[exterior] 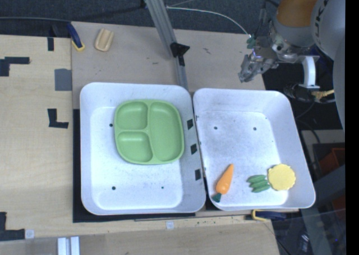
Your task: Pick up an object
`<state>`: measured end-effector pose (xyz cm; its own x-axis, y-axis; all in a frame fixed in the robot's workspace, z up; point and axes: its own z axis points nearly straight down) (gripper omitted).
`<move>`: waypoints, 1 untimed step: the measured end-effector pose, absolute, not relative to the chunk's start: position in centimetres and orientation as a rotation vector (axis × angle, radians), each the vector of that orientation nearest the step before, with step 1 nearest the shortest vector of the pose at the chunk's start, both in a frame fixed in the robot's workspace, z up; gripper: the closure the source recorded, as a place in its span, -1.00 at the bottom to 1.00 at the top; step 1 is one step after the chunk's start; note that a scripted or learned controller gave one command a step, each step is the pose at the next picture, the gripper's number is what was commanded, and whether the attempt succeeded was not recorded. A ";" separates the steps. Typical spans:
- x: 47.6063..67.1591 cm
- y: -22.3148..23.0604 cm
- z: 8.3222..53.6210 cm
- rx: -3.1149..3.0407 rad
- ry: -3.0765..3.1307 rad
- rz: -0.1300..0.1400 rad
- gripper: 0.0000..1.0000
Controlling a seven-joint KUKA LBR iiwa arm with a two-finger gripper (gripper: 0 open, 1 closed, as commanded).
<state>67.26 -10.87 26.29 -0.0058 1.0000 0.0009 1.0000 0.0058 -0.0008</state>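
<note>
Gripper (248, 72) above right bin's (280, 99) far edge; jaws' state unclear, nothing held. Toy carrot (225, 179) likely light, stiff, smooth; grasp across thick middle.

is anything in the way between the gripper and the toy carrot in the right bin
Nothing visible. The gripper sits above the far rim of the right bin; the carrot lies near the front, with bare bin floor between them.
</note>
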 end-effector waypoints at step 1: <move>66.7 -5.9 24.6 -2.214 -2.226 0.002 1.00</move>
<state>66.66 -5.86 24.57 -0.0053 1.0000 0.0007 1.0000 0.0053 -0.0023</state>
